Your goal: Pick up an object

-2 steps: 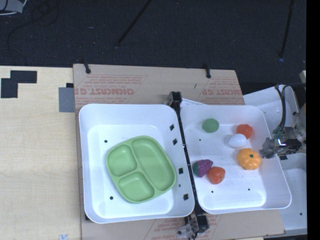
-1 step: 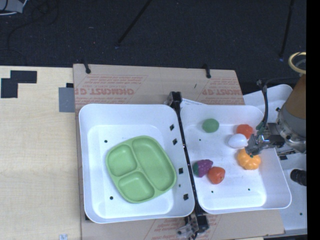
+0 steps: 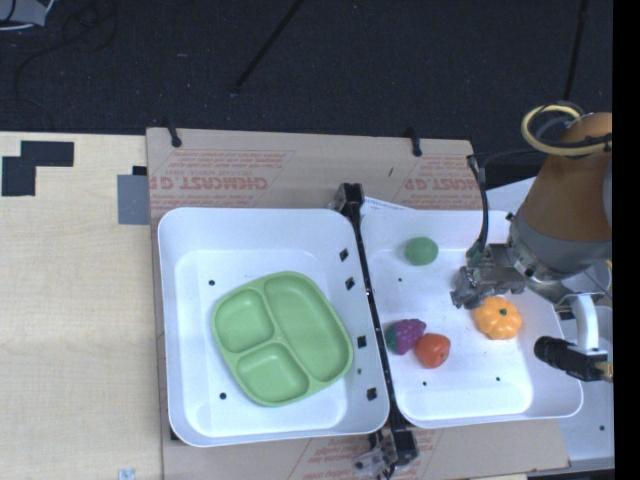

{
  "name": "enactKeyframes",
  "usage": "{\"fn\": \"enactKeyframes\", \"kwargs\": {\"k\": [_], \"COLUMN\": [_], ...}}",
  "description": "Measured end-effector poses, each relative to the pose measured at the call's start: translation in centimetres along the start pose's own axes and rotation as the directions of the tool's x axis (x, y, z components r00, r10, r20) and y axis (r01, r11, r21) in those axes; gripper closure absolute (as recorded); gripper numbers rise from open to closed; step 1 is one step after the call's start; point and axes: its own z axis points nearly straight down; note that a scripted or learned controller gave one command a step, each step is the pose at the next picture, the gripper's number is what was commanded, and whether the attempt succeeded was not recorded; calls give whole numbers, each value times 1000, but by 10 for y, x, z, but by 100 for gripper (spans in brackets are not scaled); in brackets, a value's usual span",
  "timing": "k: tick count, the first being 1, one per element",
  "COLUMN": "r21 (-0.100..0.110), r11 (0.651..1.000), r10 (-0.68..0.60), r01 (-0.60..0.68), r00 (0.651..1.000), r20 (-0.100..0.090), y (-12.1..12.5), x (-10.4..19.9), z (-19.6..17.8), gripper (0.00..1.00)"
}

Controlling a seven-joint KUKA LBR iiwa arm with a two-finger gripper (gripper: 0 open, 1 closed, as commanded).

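The right-hand shallow white plastic bin (image 3: 560,393) holds four small toy foods. A small orange toy pumpkin (image 3: 498,319), ribbed and glossy with a little stem on top, lies towards the bin's right side, just beside and below the gripper (image 3: 470,286). A red toy tomato (image 3: 432,350), round and smooth, sits near the bin's middle, touching or nearly touching a purple toy bunch of grapes (image 3: 405,334) with a green tip, which lies just to its left, close to the divider between the bins. A round pale green toy vegetable (image 3: 421,251) rests apart from these, towards the far side of the bin.

The grey arm with its orange band (image 3: 565,203) reaches in from the right and its dark two-finger gripper hangs low over the bin floor, immediately left of and above the pumpkin. No object can be seen between the fingers, and whether they are parted or closed cannot be told from this angle.

The left-hand shallow white plastic bin (image 3: 190,243) holds a light green plastic plate with three compartments (image 3: 281,338), lying slightly turned on the bin floor.

Both bins rest on a brown cardboard sheet (image 3: 300,173) printed with red lettering that appears upside down and mirrored; it cannot be made out reliably. The cardboard lies on a pale wooden bench (image 3: 70,318).
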Motion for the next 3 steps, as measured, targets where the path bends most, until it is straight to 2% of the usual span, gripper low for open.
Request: {"fn": "enactKeyframes", "kwargs": {"k": [1, 2, 3], "r21": [-2, 1, 0], "r11": [1000, 1000, 1000], "r10": [1, 1, 0], "r01": [-1, -1, 0], "r00": [1000, 1000, 1000], "r20": [2, 1, 1], "y": [10, 13, 29], "x": [51, 97, 150], "z": [-11, -6, 5], "gripper": [100, 100, 100]}}
